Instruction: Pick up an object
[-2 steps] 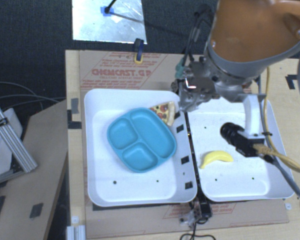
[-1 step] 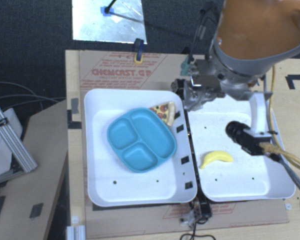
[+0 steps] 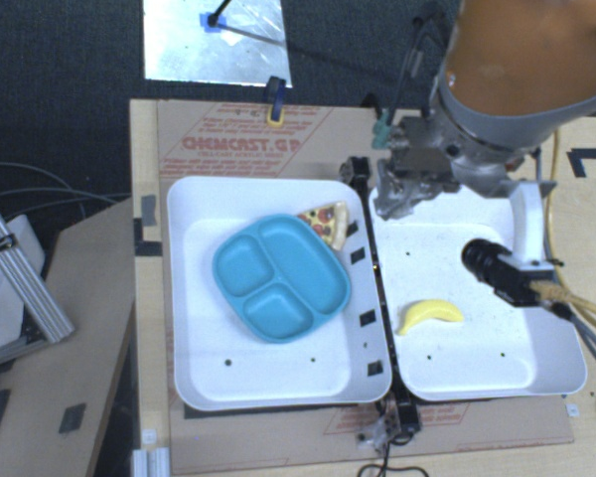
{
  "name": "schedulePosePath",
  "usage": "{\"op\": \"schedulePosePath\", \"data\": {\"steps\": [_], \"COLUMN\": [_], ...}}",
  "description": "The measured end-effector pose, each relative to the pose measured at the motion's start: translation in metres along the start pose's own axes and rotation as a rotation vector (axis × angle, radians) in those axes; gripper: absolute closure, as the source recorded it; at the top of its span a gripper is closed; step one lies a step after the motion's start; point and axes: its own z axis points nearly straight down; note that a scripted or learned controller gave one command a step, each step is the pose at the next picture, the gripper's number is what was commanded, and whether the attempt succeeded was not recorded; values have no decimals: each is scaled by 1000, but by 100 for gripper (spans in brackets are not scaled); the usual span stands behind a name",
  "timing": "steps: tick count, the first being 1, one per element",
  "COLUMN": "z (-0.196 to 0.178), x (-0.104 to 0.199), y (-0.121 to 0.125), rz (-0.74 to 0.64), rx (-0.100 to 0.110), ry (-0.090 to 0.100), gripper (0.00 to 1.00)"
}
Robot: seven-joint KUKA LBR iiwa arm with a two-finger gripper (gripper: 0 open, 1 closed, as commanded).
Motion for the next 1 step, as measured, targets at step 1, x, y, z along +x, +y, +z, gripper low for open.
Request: {"op": "schedulePosePath", "data": {"steps": [1], "z": [22], "x": [-41], "y": [0], "rz": [2], "rx": [1], "ry": [-1], "gripper": [100]}}
